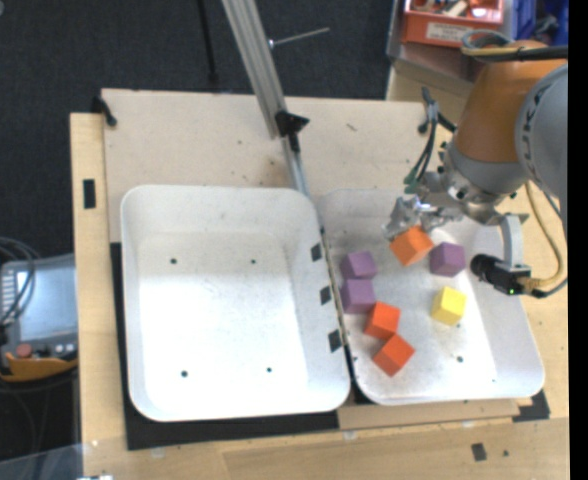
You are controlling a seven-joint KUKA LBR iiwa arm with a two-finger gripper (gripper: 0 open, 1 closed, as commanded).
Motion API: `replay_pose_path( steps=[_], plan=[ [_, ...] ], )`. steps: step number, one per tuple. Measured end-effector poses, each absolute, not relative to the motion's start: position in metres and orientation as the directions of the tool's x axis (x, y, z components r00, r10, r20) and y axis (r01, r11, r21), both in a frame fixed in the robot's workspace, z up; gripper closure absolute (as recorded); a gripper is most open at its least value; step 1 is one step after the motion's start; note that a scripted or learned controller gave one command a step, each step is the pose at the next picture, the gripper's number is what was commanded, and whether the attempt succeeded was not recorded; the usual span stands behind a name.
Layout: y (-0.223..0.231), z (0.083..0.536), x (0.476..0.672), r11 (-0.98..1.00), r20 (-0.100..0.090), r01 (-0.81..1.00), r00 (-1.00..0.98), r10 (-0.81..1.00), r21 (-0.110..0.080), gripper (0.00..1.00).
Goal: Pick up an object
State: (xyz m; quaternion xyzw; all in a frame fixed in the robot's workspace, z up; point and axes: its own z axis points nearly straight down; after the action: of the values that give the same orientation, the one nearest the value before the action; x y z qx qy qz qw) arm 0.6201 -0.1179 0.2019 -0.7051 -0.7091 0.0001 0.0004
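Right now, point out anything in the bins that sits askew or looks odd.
One orange cube stands out: it is tipped on a corner right under the end effector in the right bin, unlike the other cubes, which lie flat. Whether it is gripped, I cannot tell.

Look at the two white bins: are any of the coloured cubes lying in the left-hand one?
No, the cubes, such as the yellow cube and the purple cube, all lie in the right bin.

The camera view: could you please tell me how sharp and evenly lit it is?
In the camera view, lighting is soft and even, the left bin bright without hard glare; blocks cast faint shadows; focus is slightly soft throughout, with the claw too blurred to read beside the orange block.
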Motion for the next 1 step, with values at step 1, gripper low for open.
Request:
replay_pose_path(
  steps=[1],
  plan=[
    [-0.0704,0.2184,0.6064,0.007,0.002,1.0,-0.007,1.0,0.0,1.0]
  ],
)
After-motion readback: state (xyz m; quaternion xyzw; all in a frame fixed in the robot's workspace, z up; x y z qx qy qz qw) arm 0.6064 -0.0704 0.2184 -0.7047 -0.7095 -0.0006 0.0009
